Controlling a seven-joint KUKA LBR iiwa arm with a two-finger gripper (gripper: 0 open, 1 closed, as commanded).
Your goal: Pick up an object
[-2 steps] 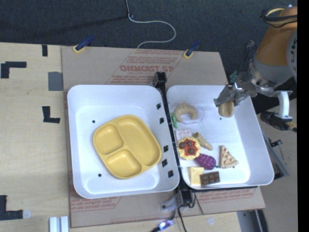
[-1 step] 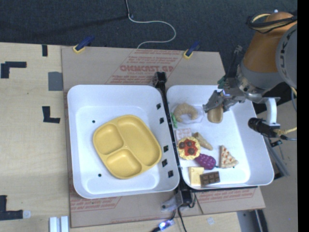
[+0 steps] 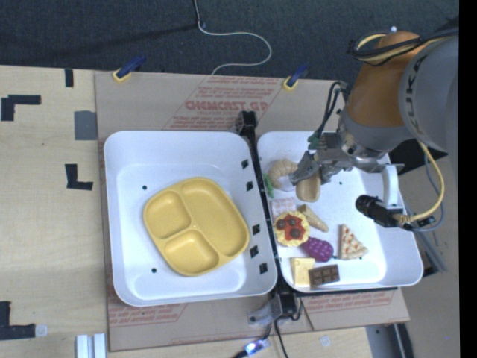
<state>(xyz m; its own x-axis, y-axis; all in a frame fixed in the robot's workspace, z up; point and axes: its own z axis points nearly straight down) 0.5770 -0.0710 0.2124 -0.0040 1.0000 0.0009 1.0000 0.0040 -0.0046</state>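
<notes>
My gripper (image 3: 314, 173) hangs low over the upper left part of the right bin (image 3: 402, 263). Directly under it lies a tan oval toy food (image 3: 308, 191), partly covered by the gripper. A pale bread-like piece (image 3: 280, 171) sits just to its left, by the bin's wall. Further down lie a small round pizza (image 3: 291, 228) with red toppings, purple grapes (image 3: 319, 248), a pizza slice (image 3: 351, 242), a yellow cheese block (image 3: 300, 268) and a brown chocolate bar (image 3: 324, 275).
The left bin (image 3: 123, 162) holds a yellow divided plate (image 3: 195, 224). A black divider with clips (image 3: 257, 192) runs between the bins. The arm's grey body and orange band (image 3: 380, 88) loom over the right bin's upper right, with a black cable fitting (image 3: 380, 210) beside it.
</notes>
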